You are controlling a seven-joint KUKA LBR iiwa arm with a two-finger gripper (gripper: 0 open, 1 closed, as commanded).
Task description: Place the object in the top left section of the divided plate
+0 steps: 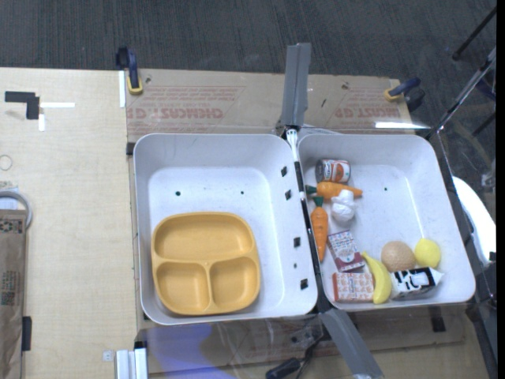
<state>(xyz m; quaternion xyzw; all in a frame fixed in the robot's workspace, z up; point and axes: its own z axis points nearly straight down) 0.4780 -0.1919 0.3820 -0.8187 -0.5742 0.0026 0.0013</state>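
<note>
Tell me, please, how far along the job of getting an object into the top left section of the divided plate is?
Nothing looks done yet. The yellow divided plate lies in the left bin with nothing in its sections. Nothing is in hand. The candidate objects all lie in the right bin: a can, two carrots, a banana, a lemon and small packets. Picking, carrying and placing all remain.

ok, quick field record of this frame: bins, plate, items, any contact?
left bin: holds yellow divided plate
plate sections: one long at top, two smaller below
right bin: toy food pile
items: can, two carrots, banana, lemon, small cartons
spread: items crowd the bin's left and lower side
task step: not yet done
</note>
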